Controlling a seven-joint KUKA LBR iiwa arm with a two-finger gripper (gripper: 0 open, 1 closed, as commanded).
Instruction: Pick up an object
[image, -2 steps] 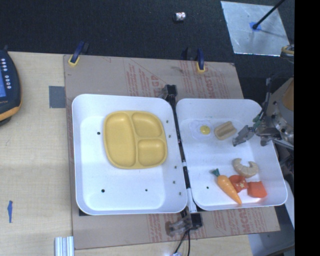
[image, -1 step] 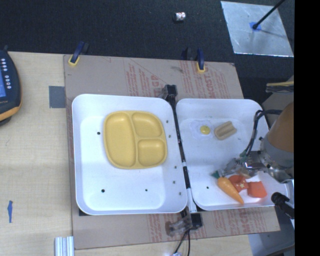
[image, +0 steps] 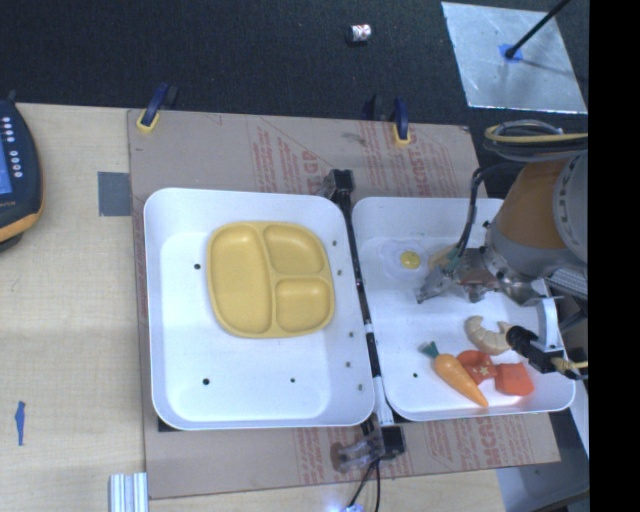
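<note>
My gripper (image: 438, 288) is low over the middle of the right bin (image: 400, 395), with the arm coming in from the right. Just to its upper left lies a small pale piece with a yellow centre (image: 409, 260), apart from the gripper. Below and to the right lie a beige curved piece (image: 482, 332), an orange carrot with a green top (image: 460, 378) and a red piece (image: 506, 379), bunched near the bin's front right corner. I see nothing held in the gripper.
The left bin (image: 180, 380) holds a yellow divided plate (image: 270, 277) in its back half. A black hinge strip (image: 357, 300) runs between the two bins. A handheld pendant (image: 15, 165) lies at the bench's far left.
</note>
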